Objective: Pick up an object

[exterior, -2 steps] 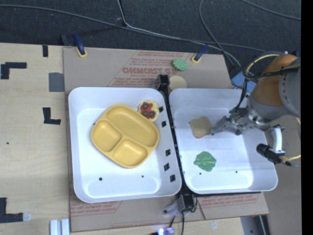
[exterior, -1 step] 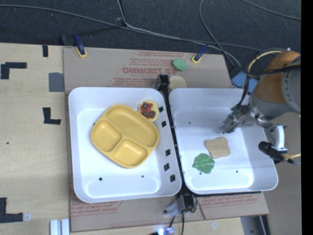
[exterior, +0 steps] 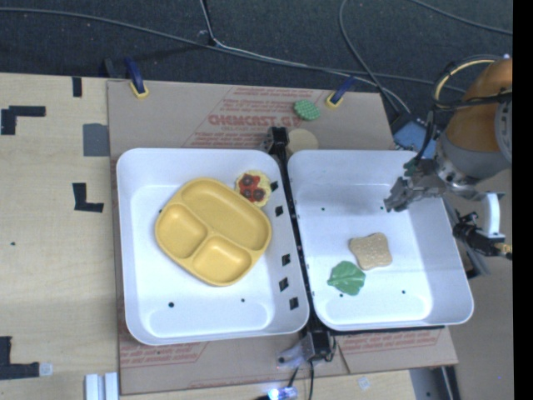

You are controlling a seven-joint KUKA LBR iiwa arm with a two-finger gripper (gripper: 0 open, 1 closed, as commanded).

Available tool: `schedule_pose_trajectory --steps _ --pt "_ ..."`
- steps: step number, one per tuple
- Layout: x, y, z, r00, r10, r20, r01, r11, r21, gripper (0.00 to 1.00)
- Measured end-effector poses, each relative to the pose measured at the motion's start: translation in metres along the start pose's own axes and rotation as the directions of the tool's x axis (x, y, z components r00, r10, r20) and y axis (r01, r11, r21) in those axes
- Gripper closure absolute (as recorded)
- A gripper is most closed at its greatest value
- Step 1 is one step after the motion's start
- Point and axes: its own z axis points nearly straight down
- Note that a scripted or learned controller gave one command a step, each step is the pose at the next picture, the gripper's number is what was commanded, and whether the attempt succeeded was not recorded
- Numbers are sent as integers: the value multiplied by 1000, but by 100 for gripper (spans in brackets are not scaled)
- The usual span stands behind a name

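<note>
So the tan toast-shaped slice lies flat in the right white bin, long axis tilted slightly, running lower-left to upper-right. Just below-left of it, nearly touching, sits a green leaf-shaped piece, pointing down-right. The gripper hangs over the bin's upper right part, well apart from both; can't tell whether its fingers are spread. The left white bin holds a yellow divided plastic tray with a small red-topped round piece at its upper right edge.

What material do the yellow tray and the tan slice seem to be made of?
Yellow tray: probably moulded plastic, with a smooth, slightly glossy surface and rounded compartment walls. Tan slice: likely toy bread of foam or soft plastic, matte with a darker edge; the view leaves it open.
</note>
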Motion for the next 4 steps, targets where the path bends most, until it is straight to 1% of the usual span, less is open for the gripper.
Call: schedule_pose_trajectory --steps 1,2,3,4 --pt "0 1 -53 1000 1 1 -1 1000 -1 100" --pt "58 -5 -46 1000 -3 -2 3 1000 6 100" --pt "111 -1 -58 1000 -4 -3 4 1000 4 100" --pt "159 -8 -51 1000 -3 -3 3 1000 7 100"
